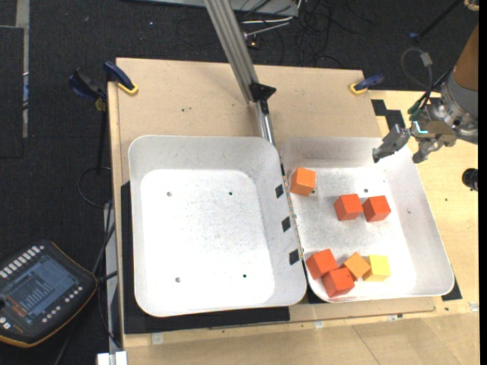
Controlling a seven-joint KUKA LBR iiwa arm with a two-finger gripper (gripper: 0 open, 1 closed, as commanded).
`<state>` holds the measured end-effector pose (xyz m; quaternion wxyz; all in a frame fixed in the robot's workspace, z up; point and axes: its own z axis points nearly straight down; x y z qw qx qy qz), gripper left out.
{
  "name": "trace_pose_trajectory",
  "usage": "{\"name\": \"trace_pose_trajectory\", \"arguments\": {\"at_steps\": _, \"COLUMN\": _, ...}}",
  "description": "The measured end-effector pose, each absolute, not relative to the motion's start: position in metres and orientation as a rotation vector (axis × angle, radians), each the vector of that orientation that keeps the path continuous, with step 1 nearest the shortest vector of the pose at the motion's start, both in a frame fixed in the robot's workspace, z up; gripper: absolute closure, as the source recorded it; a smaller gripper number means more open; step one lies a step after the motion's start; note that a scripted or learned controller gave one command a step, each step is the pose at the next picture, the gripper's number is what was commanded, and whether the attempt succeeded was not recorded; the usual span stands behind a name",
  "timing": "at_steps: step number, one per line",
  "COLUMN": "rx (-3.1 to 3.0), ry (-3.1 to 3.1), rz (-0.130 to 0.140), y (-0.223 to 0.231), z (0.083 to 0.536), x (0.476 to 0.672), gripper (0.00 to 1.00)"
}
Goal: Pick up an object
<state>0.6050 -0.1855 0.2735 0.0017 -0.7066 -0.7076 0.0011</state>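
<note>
The grey two-finger gripper (404, 147) is seen above the far right corner of the right shallow white bin (426, 226), fingers spread apart, nothing between them. Six small cubes, orange, red-orange and one yellow (378, 267), are scattered in that bin.

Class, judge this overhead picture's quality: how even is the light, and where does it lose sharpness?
Camera view: light is even and soft, the small orange cubes casting faint shadows; the shallow white right bin is bright, not glaring; the pincer looks slightly blurred.
</note>
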Motion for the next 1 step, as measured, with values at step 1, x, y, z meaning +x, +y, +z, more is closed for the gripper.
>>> {"name": "trace_pose_trajectory", "arguments": {"at_steps": 1, "rx": -2.218, "ry": -2.225, "rz": 0.001, "y": -0.1853, "z": 0.2757, "x": 0.6057, "gripper": 0.00}}
